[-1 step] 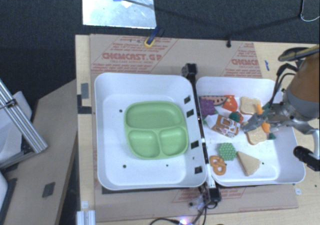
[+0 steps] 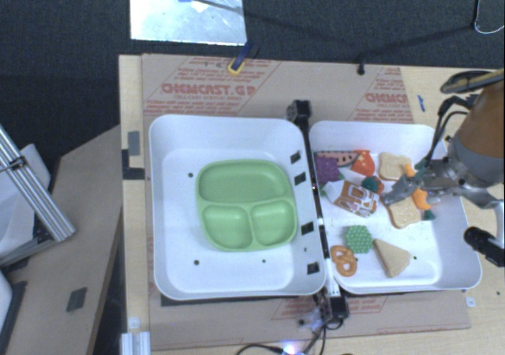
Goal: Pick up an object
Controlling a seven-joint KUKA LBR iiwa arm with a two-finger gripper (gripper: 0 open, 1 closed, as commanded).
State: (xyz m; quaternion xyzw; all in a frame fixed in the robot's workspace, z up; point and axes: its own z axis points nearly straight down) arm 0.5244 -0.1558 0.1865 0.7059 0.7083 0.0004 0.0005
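Dark carpet surrounds a worktop (image 2: 260, 81) lined with printed cardboard, on which two shallow white bins sit side by side. Within the right bin (image 2: 450, 267) lies a scatter of toy food, and the claw (image 2: 409, 190) reaches into it from the right on the grey arm (image 2: 483, 140) with its orange band. The claw sits low over the bin's middle, its grey fingers spread apart, with nothing visibly gripped between them. Just beside the claw, on its lower side, lies a tan bread slice (image 2: 404, 214), and a small orange piece (image 2: 421, 199) shows right against the claw's near edge; whether the fingers touch either one cannot be told. Above the claw sits another toast-like piece (image 2: 392, 164), and to its left a red-and-brown snack packet (image 2: 357, 198), an orange-red piece (image 2: 363, 162) and a purple item (image 2: 328, 166) near the bin's left wall. Below the claw lie a green dotted ball (image 2: 358, 238), a pretzel (image 2: 344, 260) and a tan wedge (image 2: 392, 257). Further left of the claw, the left bin (image 2: 170, 188) holds a green divided plate (image 2: 246, 205).
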